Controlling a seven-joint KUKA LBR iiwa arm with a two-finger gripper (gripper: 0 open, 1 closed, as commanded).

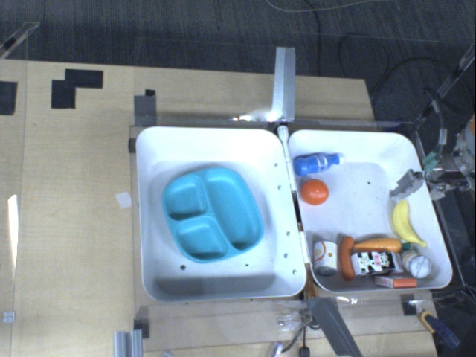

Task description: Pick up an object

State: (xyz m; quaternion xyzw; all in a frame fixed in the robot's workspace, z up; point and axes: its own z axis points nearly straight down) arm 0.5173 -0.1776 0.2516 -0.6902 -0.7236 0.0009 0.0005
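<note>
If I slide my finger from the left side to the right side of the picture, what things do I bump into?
Blue plastic divided plate → round orange ball → yellow banana → grey metal gripper at the right bin's edge.

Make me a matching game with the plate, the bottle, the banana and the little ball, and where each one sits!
Things:
1. plate
2. bottle
3. banana
4. ball

Places:
A. right bin, along its right side
B. right bin, top left corner
C. left bin, in the middle
D. right bin, just below the bottle

Pairs: 1-C, 2-B, 3-A, 4-D
</note>
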